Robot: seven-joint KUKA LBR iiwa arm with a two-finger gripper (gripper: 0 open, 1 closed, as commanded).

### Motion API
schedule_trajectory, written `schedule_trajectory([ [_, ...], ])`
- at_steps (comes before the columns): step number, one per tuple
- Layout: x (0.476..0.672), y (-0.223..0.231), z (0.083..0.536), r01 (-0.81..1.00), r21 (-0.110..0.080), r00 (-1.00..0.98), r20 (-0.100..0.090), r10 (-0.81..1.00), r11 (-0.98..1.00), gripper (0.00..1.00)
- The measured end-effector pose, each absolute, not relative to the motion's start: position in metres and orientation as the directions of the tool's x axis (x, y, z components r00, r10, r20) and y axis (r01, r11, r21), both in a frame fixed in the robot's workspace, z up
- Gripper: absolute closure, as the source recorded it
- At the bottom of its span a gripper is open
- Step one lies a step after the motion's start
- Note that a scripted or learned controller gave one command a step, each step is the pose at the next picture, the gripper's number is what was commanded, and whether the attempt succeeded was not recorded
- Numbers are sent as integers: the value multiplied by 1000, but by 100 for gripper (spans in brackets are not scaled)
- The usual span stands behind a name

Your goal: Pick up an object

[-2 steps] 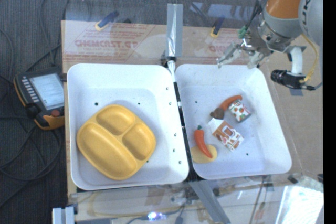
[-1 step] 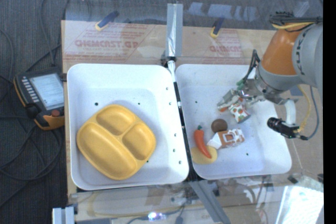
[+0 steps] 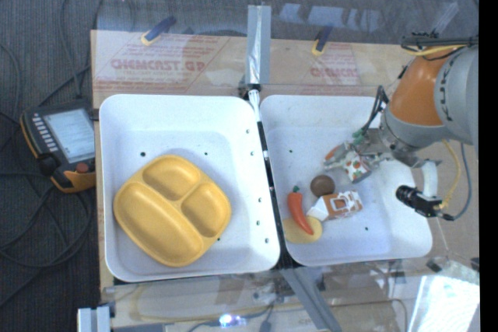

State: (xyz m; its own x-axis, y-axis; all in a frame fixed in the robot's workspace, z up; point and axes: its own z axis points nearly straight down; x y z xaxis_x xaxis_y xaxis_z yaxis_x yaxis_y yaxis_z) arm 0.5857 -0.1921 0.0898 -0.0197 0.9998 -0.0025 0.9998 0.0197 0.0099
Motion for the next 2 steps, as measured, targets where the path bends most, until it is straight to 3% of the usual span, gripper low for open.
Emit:
schedule_trajectory([
  [1,587,-193,100,1000,13,-19,-4,1000,19,100],
  [2,589,-135,243,996,0,-86,-1,996,86,100],
])
